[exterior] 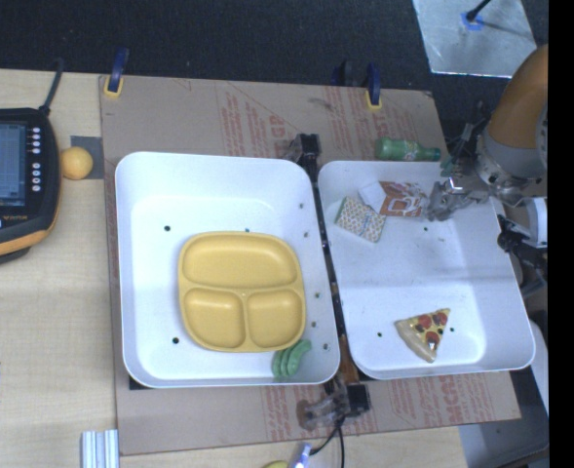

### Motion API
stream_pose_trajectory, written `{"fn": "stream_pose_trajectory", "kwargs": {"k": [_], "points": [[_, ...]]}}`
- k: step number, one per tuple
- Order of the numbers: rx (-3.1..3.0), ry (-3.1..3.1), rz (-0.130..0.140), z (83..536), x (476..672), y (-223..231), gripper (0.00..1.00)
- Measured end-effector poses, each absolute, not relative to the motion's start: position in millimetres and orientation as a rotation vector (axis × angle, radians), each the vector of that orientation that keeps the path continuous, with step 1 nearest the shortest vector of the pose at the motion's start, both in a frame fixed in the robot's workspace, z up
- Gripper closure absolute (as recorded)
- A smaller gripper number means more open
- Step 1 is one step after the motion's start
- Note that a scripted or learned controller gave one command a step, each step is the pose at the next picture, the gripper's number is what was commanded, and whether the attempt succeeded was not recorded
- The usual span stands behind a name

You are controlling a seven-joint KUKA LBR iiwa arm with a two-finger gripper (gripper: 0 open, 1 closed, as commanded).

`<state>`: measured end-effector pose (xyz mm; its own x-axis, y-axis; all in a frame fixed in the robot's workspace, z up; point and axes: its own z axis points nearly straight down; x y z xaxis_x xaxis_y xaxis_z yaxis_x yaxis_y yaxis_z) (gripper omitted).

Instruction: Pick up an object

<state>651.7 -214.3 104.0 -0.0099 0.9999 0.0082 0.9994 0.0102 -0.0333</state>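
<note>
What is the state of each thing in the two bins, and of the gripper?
yellow divided plate: flat in the left bin, upright, compartments hold nothing.
green toy: lying at the plate's lower right edge.
pizza slice toy: lying flat in the right bin, near its front.
patterned packet: lying tilted at the right bin's back.
orange-and-white box: lying beside the packet.
gripper: low over the right bin's back, close to the box.

An orange ball (pixel 76 163) sits beside the black pendant (pixel 9 185).

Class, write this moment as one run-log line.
pincer: over right bin far edge, by red-white packet | grasp: unclear | pizza slice: near corner | yellow tray: left bin
</note>
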Motion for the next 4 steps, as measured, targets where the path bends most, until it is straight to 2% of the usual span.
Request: {"fn": "stream_pose_trajectory", "kwargs": {"k": [1,2,3,4], "points": [[-2.216,-2.224,-0.001,177.9,646.6,-174.1,1.00],[-2.214,-2.226,0.005,170.9,619.0,-148.6,1.00],[-2.213,-2.227,0.005,192.8,579.5,-121.2,1.00],[-2.214,-2.224,0.004,228.8,552.5,-99.3,1.00]]}}
